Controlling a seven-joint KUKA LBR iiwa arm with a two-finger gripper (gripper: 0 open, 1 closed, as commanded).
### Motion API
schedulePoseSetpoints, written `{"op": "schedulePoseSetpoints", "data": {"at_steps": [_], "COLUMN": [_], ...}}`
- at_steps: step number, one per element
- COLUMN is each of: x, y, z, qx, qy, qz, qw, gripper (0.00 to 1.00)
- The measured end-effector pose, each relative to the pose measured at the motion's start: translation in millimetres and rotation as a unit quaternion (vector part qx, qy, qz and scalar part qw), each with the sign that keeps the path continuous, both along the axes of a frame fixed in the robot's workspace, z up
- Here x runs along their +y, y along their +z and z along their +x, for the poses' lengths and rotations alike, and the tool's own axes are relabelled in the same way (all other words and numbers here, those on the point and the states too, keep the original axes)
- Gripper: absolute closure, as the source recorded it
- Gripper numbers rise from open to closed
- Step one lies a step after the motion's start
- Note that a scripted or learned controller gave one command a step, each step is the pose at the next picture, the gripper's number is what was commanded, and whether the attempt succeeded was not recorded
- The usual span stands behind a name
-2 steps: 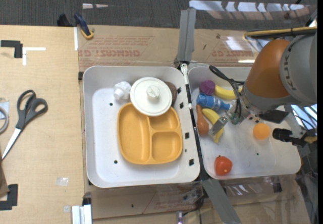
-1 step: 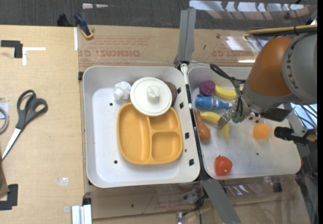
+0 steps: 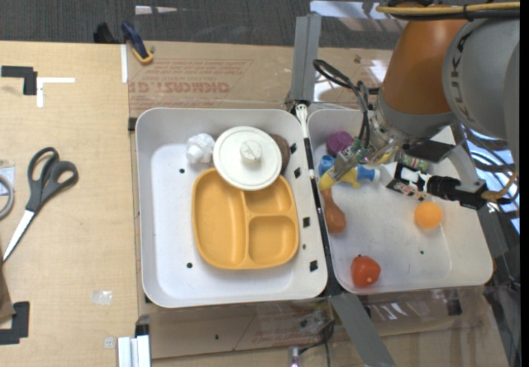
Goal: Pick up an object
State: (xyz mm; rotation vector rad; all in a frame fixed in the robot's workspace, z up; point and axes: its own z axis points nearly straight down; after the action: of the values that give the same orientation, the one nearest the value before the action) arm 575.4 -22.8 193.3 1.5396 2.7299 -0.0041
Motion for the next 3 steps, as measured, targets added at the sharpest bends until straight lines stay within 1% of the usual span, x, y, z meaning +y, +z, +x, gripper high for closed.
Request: {"op": "schedulePoseSetpoints", "data": {"at_steps": [1, 2, 3], "x": [-79.2, -56.5, -12.7], "y": [73.2, 87.4, 111.6], "z": [-20.2, 35.3, 48.9], "qx": [0.002, 0.002, 0.002], "qy": [0.093, 0.059, -0.045], "qz": [0.0015, 0.0017, 0.0018], "qw": [0.9957, 0.9982, 0.9990], "gripper": [1.00, 1.00, 1.00]}}
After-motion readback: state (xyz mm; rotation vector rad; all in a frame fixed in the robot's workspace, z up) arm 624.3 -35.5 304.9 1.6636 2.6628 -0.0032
